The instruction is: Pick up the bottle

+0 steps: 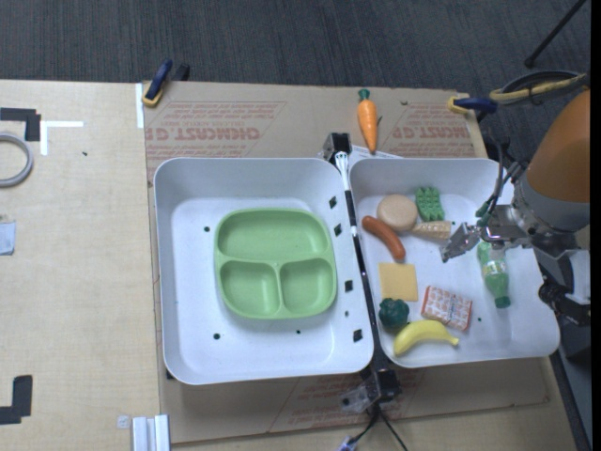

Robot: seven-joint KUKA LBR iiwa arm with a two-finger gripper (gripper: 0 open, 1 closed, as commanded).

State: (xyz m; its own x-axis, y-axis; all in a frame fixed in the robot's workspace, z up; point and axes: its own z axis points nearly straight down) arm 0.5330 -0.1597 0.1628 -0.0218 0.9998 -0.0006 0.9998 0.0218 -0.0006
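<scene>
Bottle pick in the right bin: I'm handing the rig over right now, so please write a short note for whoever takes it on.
End effector: low in the right bin, just left of the bottle; whether it is open or shut can't be made out.
Bottle: clear with a green cap, lying in the right bin near its right wall, not seen between the fingers.
Nearby: sausage, cheese slice, banana.
Left bin holds the green divided plate.
Done: approach only.
Left: grasp the bottle and lift it.
</scene>
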